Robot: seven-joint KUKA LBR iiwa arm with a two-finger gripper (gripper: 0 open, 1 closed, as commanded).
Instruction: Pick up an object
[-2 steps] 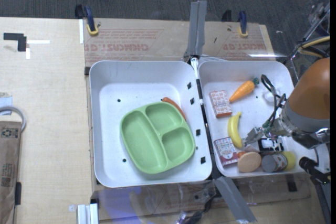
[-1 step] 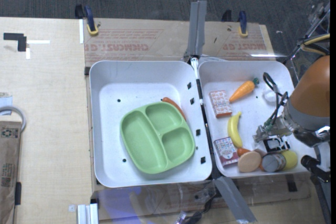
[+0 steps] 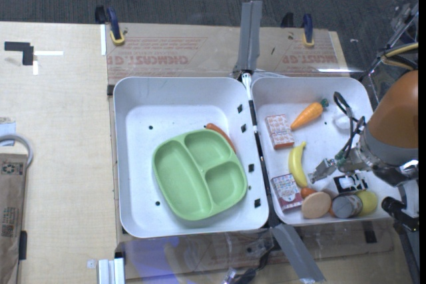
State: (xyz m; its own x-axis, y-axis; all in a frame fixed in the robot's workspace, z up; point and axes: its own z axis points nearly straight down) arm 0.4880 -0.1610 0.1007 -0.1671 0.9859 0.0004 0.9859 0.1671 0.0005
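Right bin (image 3: pixel 266 86) held one banana (image 3: pixel 297 164), one carrot (image 3: pixel 307 114), two small red-and-white packets (image 3: pixel 279 131), one tan round item (image 3: pixel 317 205), one grey can (image 3: pixel 345 207). Left bin (image 3: pixel 126 143) held one green divided plate (image 3: pixel 200 174) and one orange item partly hidden behind it. Gripper (image 3: pixel 327 168) sat low in right bin just beside the banana; fingers' spread could not be told, nothing seen held. Light wood bench (image 3: pixel 53 110), dark carpet behind.

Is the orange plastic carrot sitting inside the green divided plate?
No, the orange plastic carrot lies in the right white bin, while the green divided plate is in the left white bin.
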